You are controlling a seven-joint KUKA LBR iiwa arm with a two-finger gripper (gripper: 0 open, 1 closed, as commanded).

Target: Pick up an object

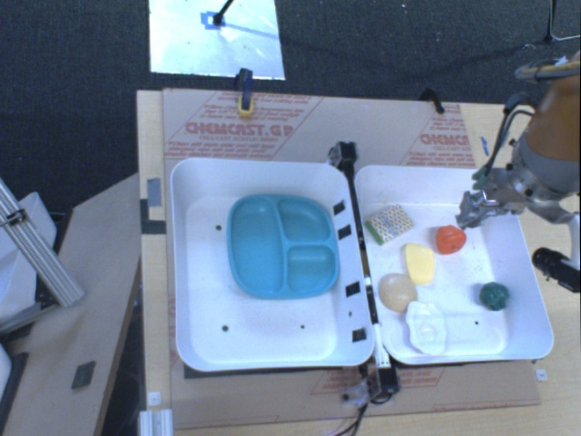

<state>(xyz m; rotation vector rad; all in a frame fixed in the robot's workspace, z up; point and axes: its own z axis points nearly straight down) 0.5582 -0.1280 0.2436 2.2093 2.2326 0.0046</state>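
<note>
— Where do we log the red-orange object (449, 239)?
— Just below-left of our pincer (474, 209), nearly touching, in the right bin (536, 284).
— Pincer state?
— We cannot tell.

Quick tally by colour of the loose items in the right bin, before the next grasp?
Red-orange: 1, the round piece by the pincer
Yellow: 1, the block
Beige: 1, the round piece
White: 1, the lumpy piece
Dark green: 1, the ball
Speckled multicolour: 1, the pad
Total: 6
</note>
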